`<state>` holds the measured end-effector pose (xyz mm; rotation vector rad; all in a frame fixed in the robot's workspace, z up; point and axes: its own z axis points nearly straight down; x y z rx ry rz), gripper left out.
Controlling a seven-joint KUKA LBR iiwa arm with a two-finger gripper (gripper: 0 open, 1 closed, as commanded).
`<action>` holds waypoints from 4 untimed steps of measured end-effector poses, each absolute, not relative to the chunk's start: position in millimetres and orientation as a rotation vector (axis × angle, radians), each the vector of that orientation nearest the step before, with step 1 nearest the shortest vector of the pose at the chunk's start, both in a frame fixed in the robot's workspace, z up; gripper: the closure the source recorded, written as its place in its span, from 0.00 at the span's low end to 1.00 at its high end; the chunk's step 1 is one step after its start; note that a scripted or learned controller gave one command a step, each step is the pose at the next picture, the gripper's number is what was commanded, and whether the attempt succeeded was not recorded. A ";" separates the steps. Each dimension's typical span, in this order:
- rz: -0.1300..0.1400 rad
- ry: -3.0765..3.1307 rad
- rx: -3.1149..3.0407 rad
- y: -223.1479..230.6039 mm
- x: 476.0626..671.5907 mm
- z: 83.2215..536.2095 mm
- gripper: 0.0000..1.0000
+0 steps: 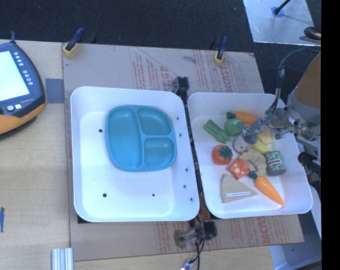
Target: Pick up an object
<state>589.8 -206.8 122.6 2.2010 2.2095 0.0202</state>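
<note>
Wooden table (29,173), cardboard sheet clamped on it to steady two white bins. Left bin (91,201) holds a blue tray (141,137). Right bin (302,204) crowds toy food: carrot (268,189), tomato (221,154), can (274,163). Gripper (259,131) hangs low over the pile; jaws' spread, cannot tell. Dark carpet beyond.

Lay under bright, even light: a pale wooden bench (29,179) topped with a brown cardboard sheet (159,66), pinned at its far edge by two blue-and-yellow clamps (73,41). Beyond the bench, dark carpeted floor (130,10), with a pale floor panel (277,13) far behind the fingers. Sat well away from the fingers, at the bench's opposite end: an orange-edged control pendant (9,89).
</note>
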 end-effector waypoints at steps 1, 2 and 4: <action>0.019 2.211 2.200 -206.6 589.8 122.5 0.00; 0.019 2.211 2.200 -206.4 589.8 122.5 0.00; 0.020 2.211 2.201 -206.5 589.7 122.3 0.00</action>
